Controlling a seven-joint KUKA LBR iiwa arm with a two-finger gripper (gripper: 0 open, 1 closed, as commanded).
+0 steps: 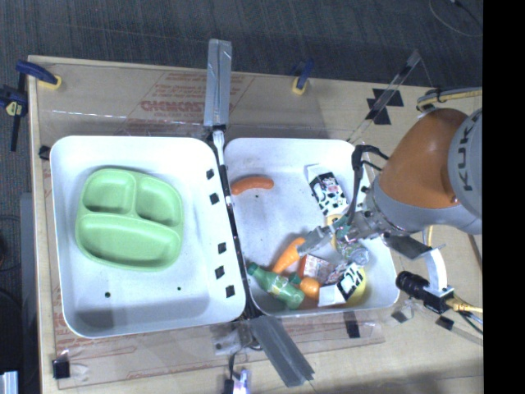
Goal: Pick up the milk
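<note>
We look down at a slant on a bench (pixel 123 89) carrying two shallow white bins side by side. The arm (pixel 422 175), grey with an orange band, comes in from the right and is cut off at that edge, so we see little more than its wrist. Its gripper (pixel 349 235) reaches down into the right bin (pixel 283 154), low over a crowded heap of things. From above, the wrist hides most of the pincer; we cannot tell how far open it is, nor whether it has hold of anything.

The milk (pixel 327 191), a small white carton with black cow patches, lies on its side against the right bin's far right wall, just beside the gripper on its upper left. Part of the carton's lower end is hard to separate from the clutter.

Counting what we can in the right bin: one sausage (pixel 251 184) lying alone near the far left, one carrot (pixel 289 255), one green bottle (pixel 276 282) with an orange cap, and one yellow and black packet (pixel 352 281). Among them are small wrapped items too jumbled to name.

The left bin (pixel 66 302) holds one green tray (pixel 130 217) with three compartments.

Blue clamps (pixel 37 74) grip the bench's far edge; we can see three.
</note>
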